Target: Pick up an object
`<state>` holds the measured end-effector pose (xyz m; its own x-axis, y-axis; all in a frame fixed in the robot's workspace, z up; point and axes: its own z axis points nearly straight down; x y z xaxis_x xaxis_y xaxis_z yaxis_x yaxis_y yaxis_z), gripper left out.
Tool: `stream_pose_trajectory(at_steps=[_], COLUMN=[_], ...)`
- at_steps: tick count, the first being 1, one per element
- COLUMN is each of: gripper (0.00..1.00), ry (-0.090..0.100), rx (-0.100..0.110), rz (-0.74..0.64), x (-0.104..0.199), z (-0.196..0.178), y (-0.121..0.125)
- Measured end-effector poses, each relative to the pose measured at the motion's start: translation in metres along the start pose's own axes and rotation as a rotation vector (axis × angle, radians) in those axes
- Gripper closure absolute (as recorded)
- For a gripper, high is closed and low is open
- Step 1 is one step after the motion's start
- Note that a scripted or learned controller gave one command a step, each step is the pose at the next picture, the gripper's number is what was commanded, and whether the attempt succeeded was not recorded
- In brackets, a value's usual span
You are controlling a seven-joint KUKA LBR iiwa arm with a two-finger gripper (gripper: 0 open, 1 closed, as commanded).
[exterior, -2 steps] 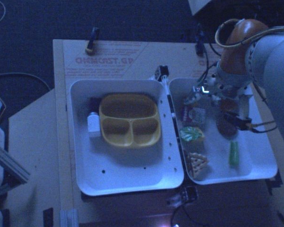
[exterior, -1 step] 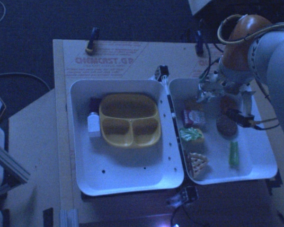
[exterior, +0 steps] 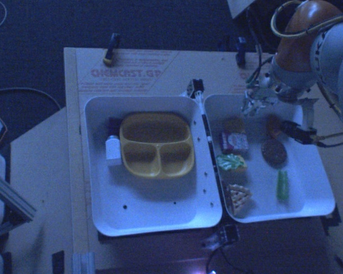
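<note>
Dim bluish light flattens the colours. Two shallow white bins with rounded corners and smooth, glossy walls sit side by side on the desk [exterior: 74,124], whose top looks like pale board with faint printed lettering.

The left bin [exterior: 97,210] holds a yellow, rounded-rectangular divided plate [exterior: 156,144] with three moulded compartments, and a small white bottle [exterior: 113,149] touching the plate's left edge. The lower half of this bin's floor is open, dotted with small holes.

The right bin [exterior: 314,193] carries the small pieces. Down its left side, close to the shared wall: a reddish packet-like block [exterior: 235,142], a green-and-white crinkled piece [exterior: 231,162], and a ridged, wedge-shaped slice [exterior: 238,196]. Toward the middle lie a dark, flat round disc [exterior: 273,152] and a slim green stick [exterior: 282,184], well apart from each other. A brownish lump [exterior: 273,124] sits near the far wall, just beside the arm's dark cabling.

The end effector [exterior: 252,107] hangs over the far left corner of the right bin, near that bin's rim and just above the reddish block. The murk hides its fingertips, so I cannot tell how far apart they stand, and nothing is visibly between them. The bin's near right corner offers the most open floor.
</note>
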<state>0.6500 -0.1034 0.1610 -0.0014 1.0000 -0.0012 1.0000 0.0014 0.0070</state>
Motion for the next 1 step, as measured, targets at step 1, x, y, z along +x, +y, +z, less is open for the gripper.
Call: stream_pose_trajectory(at_steps=[1], gripper=[1.0], ry=[0.0], rx=[-0.002], rz=[0.0], x=[0.0035], z=[-0.0645], y=[0.003])
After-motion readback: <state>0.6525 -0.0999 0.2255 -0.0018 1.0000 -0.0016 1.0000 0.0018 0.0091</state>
